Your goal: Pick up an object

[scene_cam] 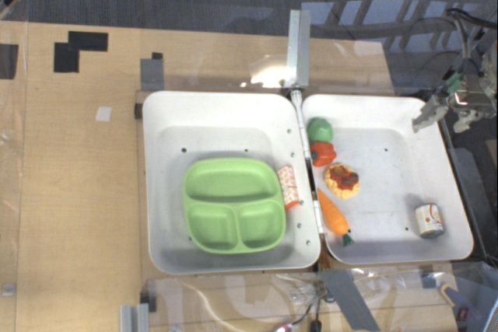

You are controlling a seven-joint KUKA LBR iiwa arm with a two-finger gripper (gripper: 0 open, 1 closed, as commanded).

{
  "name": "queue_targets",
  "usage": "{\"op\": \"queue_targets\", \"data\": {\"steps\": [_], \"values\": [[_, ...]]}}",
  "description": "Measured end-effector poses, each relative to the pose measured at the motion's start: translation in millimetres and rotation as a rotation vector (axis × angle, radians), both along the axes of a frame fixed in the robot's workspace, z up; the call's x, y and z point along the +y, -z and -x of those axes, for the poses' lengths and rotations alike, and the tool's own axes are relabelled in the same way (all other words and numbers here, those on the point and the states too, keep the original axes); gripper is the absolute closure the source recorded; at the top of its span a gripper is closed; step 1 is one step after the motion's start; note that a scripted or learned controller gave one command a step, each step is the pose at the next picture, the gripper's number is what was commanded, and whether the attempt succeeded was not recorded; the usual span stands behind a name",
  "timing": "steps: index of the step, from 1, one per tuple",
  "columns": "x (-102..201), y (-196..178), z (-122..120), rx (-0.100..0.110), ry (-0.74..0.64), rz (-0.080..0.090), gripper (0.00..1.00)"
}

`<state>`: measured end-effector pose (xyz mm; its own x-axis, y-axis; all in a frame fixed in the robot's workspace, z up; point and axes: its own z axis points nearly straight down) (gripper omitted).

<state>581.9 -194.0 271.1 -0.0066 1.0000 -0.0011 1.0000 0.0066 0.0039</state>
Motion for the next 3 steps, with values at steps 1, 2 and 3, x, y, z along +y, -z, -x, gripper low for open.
{"op": "queue_targets", "data": {"steps": [1, 2, 3], "values": [[0.0, -0.1, 0.0, 0.0, 0.0, 0.0, 0.0], [36.9, 125.8, -18.0, 0.003, -0.2, -0.001, 0.0], [13.4, 182.9, -45.3, -0.006, -0.165, 0.002, 0.0]]}}
